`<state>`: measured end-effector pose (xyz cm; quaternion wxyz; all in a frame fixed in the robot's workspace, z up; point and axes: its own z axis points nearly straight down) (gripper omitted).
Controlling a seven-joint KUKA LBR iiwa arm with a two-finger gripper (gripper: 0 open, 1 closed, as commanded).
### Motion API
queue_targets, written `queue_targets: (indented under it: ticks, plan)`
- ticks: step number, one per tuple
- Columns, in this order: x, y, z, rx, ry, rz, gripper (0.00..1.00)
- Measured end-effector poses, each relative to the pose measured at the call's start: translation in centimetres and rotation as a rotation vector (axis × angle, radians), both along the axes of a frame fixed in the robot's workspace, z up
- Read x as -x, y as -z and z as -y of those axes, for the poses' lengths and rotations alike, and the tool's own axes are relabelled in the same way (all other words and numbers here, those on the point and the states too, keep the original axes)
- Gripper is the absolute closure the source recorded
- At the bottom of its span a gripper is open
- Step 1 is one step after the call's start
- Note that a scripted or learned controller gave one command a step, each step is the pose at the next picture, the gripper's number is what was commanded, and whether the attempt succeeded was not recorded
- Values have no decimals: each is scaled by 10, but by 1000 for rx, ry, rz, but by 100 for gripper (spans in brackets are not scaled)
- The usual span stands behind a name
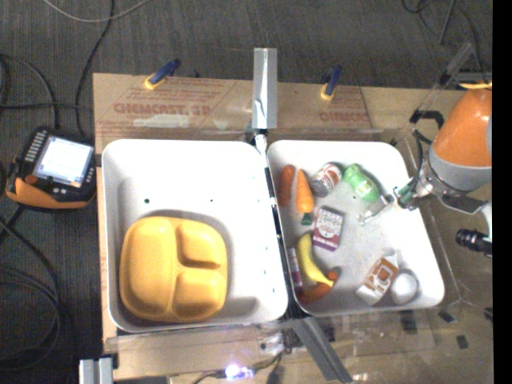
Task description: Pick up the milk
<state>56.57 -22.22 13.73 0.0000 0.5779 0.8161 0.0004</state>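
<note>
White bins: two shallow bins sit side by side on the table (112,94); the left bin (160,162) carries a yellow divided tray (174,268), the right bin (416,238) carries the small goods.

Milk: the milk carton (378,279), white with an orange-brown panel, lies tipped over in the near right corner of the right bin, just beside a round white object (404,286).

Other goods: a carrot (304,193), a red-and-white can (325,178) and a green bottle (361,182) lie toward the far side; a small purple-and-white box (327,227) lies mid-bin; a banana (310,264) lies near the left wall.

Arm: the grey arm with the orange band (468,130) reaches in from the right, over the right bin's far right edge.

Jaws: the gripper (402,194) hangs just right of the green bottle; whether the jaws stand wide or narrow I cannot tell, and nothing shows between them.

Step in hand: by my reading, the approach; the milk is untouched and well apart from the gripper, which is closer to the bottle than to the carton.

Next move: it calls for travel toward the near side of the bin until the gripper is above the carton, then a descent with the jaws set across the carton's narrow width. The bin corner and the round white object crowd the carton, so a careless descent could nudge it.
</note>
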Motion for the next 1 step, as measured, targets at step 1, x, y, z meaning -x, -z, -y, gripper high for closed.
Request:
queue_targets:
  ticks: [1]
  plan:
    - [-1, -8, -2, -1, -2, 0, 100]
